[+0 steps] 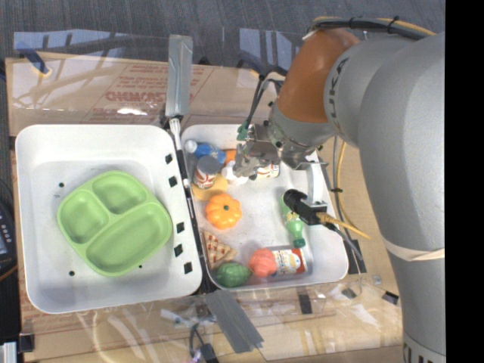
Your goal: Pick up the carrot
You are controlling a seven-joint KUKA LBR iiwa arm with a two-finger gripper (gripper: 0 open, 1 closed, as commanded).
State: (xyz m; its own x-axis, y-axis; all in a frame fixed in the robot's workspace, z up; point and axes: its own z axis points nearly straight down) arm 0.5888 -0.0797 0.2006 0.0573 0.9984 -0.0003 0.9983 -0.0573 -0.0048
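My gripper point(243, 166) hangs low over the back of the right bin point(333, 240), under the grey wrist with the orange band. A small orange piece point(229, 157), possibly the carrot, shows just left of the gripper, next to a blue item point(200, 148). Most of it is hidden by the gripper body. A yellowish bit point(227, 175) lies right below it. I see nothing clearly held.
The right bin also holds a red-and-white can point(204, 175), an orange pumpkin point(224, 211), a waffle-like slice point(215, 248), a green lump point(233, 274), a lying bottle point(278, 262) and a green bottle point(295, 227). A green divided plate point(115, 221) sits in the left bin point(30, 203).
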